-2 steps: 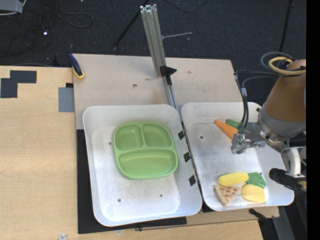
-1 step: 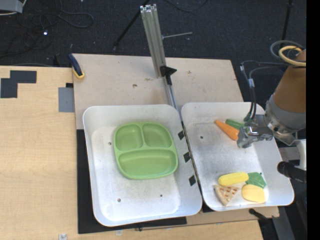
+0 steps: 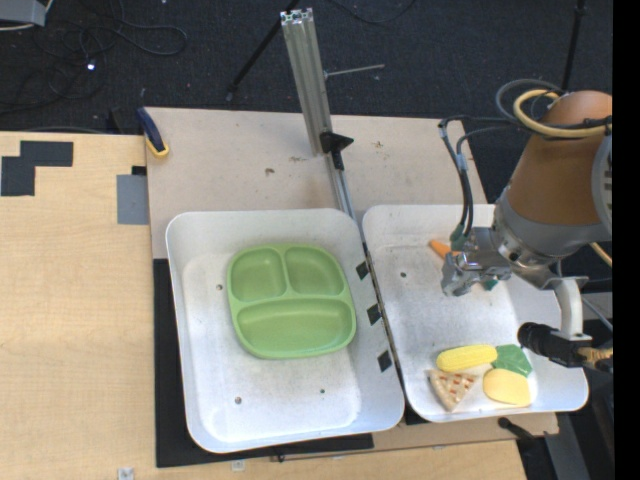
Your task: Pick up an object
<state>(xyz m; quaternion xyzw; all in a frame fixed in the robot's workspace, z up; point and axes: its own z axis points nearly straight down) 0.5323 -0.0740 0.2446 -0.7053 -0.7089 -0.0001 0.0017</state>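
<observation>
Robotics lab bench, seen from above

A lab is indicated by the KUKA arm (image 3: 560,183) mounted over two white bins (image 3: 300,408), an aluminium extrusion post (image 3: 305,78) bolted upright behind and left of the gripper (image 3: 466,276), loose cables (image 3: 120,28) strewn on dark carpet beyond, and toy food (image 3: 480,373) laid out near the gripper.

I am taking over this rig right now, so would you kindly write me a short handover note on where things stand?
Gripper: low over the upper part of the right bin; finger state unclear, nothing seen held.
Right bin: small orange piece just beside the gripper; corn cob, pizza slice, yellow piece and green piece clustered at the near corner.
Left bin: green divided plate.
Done: nothing picked yet.
Left: grasp and lift one object.
</observation>
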